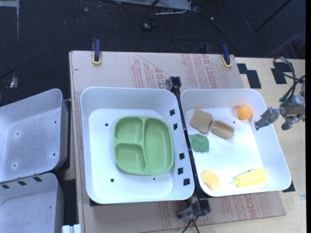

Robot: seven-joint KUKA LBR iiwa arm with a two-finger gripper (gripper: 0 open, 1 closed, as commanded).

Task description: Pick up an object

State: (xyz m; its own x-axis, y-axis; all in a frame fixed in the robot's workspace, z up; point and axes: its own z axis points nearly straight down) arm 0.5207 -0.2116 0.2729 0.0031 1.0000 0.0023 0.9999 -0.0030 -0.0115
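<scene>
Tool [278, 116] at bin edge, yellow object [250, 177] lying near-horizontal

A divided tray [144, 145] is set in the left bin [92, 130]. In the right bin [272, 149], two bread pieces [201, 121] [222, 129] are placed far, a ball [244, 112] to their right, corn [210, 179] nearest.

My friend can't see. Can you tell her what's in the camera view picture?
Two white bins sit side by side: the left bin holds a green divided tray, the right bin holds small toy foods. The end effector is at the right bin's right edge.
</scene>
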